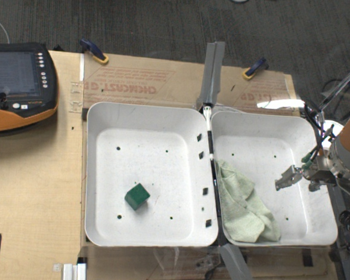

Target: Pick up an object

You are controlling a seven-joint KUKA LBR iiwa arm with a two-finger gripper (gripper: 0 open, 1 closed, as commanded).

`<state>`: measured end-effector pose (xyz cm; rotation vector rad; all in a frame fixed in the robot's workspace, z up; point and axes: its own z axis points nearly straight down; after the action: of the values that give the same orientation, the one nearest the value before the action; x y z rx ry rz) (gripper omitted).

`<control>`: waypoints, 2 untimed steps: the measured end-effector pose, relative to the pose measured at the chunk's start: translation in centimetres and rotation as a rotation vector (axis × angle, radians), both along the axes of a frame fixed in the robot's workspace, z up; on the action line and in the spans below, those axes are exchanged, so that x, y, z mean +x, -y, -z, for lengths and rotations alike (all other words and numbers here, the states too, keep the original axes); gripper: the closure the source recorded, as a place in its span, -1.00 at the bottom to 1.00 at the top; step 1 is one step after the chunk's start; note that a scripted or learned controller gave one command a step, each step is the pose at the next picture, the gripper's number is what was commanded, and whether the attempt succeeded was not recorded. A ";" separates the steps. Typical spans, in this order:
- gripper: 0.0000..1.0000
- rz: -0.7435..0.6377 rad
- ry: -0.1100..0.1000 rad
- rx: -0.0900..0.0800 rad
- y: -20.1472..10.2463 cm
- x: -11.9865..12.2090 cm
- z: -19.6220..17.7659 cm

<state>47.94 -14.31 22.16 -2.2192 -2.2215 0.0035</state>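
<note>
A small green cube [137, 196] lies on the floor of the left bin [100, 179], toward its front. A pale green cloth [242, 206] sits crumpled in the right bin [294, 145], against its left wall and front edge. My gripper [298, 182] hangs over the right side of the right bin, to the right of the cloth and apart from it. Its fingers [286, 179] are spread open with nothing between them. The arm comes in from the right edge.
A grey divider post [212, 73] stands behind the seam between the bins. A teach pendant [17, 86] rests on the bench at the far left. Two clamps [94, 51] hold the cardboard at the back. Cables run beside the wrist [322, 132].
</note>
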 end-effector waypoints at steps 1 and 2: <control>-1.00 0.017 -0.001 0.001 -4.9 -0.3 8.0; -1.00 0.024 0.001 -0.001 -14.1 0.8 3.1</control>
<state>48.78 -0.20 19.10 -2.2463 -2.1957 0.0031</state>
